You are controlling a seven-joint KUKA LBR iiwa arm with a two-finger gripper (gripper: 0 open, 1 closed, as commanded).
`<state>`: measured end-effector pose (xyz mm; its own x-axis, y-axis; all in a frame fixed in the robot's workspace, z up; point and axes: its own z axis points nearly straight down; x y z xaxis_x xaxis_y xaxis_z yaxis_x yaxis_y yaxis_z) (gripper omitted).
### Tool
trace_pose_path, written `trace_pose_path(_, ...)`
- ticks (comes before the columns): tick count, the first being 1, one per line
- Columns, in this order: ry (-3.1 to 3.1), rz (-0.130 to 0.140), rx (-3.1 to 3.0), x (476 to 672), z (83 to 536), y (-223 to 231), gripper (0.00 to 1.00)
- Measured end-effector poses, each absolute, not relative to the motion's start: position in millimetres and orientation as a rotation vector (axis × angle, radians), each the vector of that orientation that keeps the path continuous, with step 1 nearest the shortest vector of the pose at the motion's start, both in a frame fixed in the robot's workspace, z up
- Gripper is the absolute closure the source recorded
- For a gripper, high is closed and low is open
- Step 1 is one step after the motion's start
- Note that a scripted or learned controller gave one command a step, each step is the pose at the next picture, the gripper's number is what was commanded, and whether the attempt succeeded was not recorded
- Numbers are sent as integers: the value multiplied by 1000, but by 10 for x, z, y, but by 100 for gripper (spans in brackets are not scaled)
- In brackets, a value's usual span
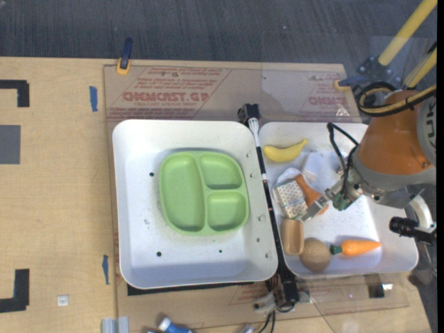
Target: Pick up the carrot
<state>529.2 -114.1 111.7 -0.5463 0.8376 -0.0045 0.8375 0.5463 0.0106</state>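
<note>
The carrot point(359, 248) is orange with a small green stub at its left end. It lies flat on the floor of the right bin point(388, 259), near the front right corner. My gripper point(320, 207) hangs over the middle of that bin, up and to the left of the carrot and apart from it. Its tip sits just beside a speckled packet with an orange edge point(295, 195). The grey arm with its orange band point(390, 144) reaches in from the right above the bin.
In the right bin lie a yellow banana point(285, 151), a tan block point(292, 236), a round brown potato-like item point(316, 254) touching the carrot's stub, and a white wrapper point(320, 166). The left bin point(132, 207) holds a green divided plate point(205, 191).
</note>
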Motion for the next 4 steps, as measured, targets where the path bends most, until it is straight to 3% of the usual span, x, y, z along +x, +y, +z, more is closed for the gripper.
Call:
trace_pose_path(1, 2650, 5, 1662, 5791, 893, -985, 0)
trace_pose_path(2, 2757, 6, 1483, 5608, 897, -1015, 0)
trace_pose_path(3, 2588, 7, 1761, 6038, 888, -1117, 0)
trace_pose_path(4, 2604, 6, 1738, 5656, 894, -992, 0)
